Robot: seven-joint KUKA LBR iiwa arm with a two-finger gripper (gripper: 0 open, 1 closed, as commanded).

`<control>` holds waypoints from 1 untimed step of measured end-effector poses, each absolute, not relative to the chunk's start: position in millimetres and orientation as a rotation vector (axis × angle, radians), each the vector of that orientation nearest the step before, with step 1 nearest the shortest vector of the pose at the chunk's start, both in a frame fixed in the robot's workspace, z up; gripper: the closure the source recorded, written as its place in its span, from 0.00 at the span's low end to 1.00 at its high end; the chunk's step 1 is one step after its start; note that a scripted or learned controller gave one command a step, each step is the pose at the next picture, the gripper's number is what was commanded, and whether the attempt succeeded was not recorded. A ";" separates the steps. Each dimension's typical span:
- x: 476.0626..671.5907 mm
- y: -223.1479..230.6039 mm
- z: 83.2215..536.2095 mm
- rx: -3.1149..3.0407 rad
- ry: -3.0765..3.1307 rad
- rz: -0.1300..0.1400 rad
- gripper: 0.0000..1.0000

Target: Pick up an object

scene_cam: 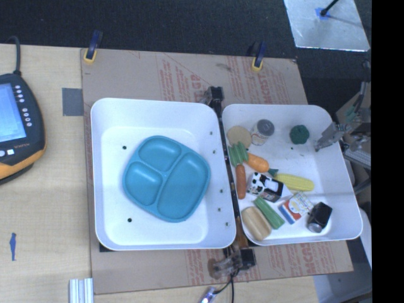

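The right white bin (pixel 338 169) holds several small items. Among them are a tan disc (pixel 238 135), a small grey-lidded jar (pixel 263 130), a dark green round piece (pixel 299 133), an orange carrot (pixel 257 163), a yellow corn-like piece (pixel 295 182), a black-and-white toy (pixel 265 185), a tan bread roll (pixel 255 222) and a black block (pixel 319 216). My gripper (pixel 329 137) hangs at the bin's right rim, just right of the dark green piece, and nothing shows in its grasp.
The left white bin (pixel 107 125) carries a blue divided plate (pixel 166 178). A handheld control pendant (pixel 16 125) lies on the bench at far left. Clamps (pixel 257 55) pin the cardboard sheet at the back.
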State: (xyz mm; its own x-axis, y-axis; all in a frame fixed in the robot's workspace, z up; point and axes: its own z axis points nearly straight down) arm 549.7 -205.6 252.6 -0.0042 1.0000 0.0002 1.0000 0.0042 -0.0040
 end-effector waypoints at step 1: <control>626.1 -211.0 158.8 -2.211 -2.227 0.006 0.00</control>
State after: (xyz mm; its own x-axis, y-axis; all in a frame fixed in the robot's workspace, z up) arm 626.1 -211.0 158.8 -0.0071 1.0000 -0.0005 1.0000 0.0071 -0.0052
